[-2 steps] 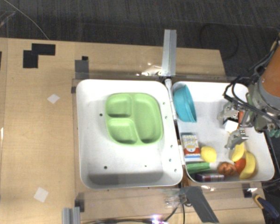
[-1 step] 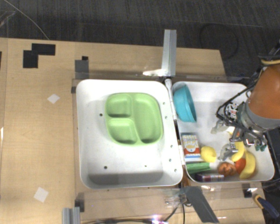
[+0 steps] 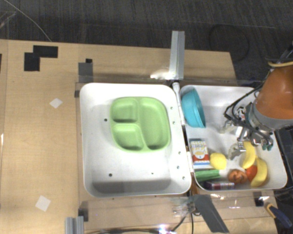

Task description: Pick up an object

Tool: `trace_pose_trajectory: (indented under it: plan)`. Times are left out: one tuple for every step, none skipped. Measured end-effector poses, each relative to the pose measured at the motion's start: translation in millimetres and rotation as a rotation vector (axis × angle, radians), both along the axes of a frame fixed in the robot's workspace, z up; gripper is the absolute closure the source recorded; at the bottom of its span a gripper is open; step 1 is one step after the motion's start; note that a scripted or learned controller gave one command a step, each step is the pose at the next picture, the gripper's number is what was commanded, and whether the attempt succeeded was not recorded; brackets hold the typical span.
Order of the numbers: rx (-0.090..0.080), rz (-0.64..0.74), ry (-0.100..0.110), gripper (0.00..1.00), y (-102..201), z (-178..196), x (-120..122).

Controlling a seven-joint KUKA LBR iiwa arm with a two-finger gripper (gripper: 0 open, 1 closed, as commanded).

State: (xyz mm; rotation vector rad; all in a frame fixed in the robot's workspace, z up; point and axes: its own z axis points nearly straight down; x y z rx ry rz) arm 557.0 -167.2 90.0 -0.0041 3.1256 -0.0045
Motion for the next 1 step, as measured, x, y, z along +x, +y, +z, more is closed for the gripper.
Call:
trace_pose_trajectory:
  plan:
    - [0.002,-0.079,0.003,0.00,-33.6,0.4,78.0]
